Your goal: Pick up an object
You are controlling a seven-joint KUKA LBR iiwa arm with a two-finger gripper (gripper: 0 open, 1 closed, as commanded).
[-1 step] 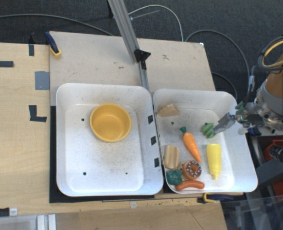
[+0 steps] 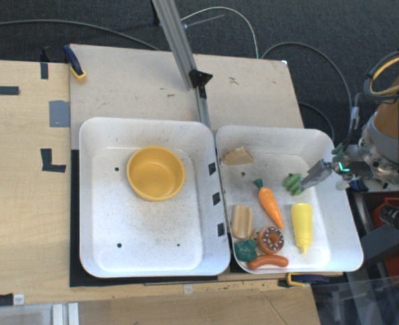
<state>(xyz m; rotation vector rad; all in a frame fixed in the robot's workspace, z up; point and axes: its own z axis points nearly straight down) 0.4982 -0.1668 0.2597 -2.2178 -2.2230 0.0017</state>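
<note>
Carrot [image 2: 271, 207] lengthwise (green tip up-left)

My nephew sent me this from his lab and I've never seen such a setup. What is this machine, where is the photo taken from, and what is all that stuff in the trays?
One camera looks down at a slant on a bench with two shallow white bins. The left white bin holds a round yellow plastic bowl. The right white bin holds toy food: an orange carrot, a yellow corn cob, a sprinkled doughnut, a red sausage and a tan bread slice. The grey robot arm's jaws reach in from the right, beside a small green toy; whether they grip it is unclear.
</note>
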